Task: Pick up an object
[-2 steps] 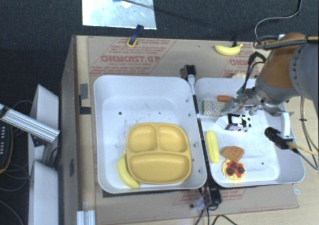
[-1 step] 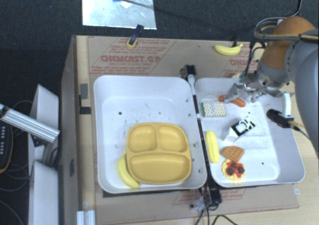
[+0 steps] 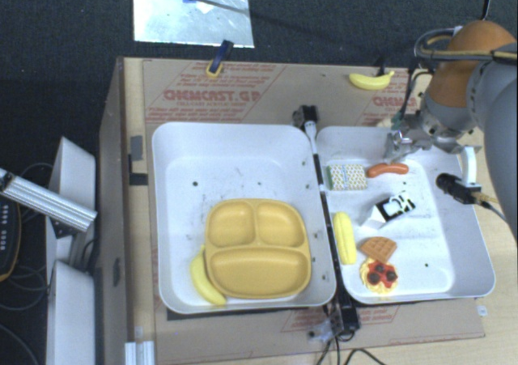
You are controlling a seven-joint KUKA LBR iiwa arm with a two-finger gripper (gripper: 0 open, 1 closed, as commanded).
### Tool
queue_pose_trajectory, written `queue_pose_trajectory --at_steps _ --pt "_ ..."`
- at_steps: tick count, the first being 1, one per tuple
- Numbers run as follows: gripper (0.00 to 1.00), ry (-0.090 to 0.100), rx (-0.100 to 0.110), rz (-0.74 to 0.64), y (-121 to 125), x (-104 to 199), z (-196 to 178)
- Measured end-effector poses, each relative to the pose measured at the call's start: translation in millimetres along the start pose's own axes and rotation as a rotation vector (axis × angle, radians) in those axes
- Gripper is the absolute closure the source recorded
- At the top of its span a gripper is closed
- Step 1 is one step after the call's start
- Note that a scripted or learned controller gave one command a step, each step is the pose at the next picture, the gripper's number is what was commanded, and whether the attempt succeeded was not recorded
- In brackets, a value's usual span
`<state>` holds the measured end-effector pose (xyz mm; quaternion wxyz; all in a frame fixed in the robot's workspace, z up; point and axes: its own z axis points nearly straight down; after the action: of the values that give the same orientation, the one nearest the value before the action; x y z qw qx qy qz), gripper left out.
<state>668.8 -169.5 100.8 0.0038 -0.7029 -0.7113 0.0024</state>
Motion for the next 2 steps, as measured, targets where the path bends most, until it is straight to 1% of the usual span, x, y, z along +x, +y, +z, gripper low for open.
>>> queue_pose_trajectory --at_steps 1,2 --pt "0.0 0.0 0.002 0.0 -0.6 0.2 1.0" --pt "0.0 -0.003 -0.01 0.008 -17.1 11.9 16.7"
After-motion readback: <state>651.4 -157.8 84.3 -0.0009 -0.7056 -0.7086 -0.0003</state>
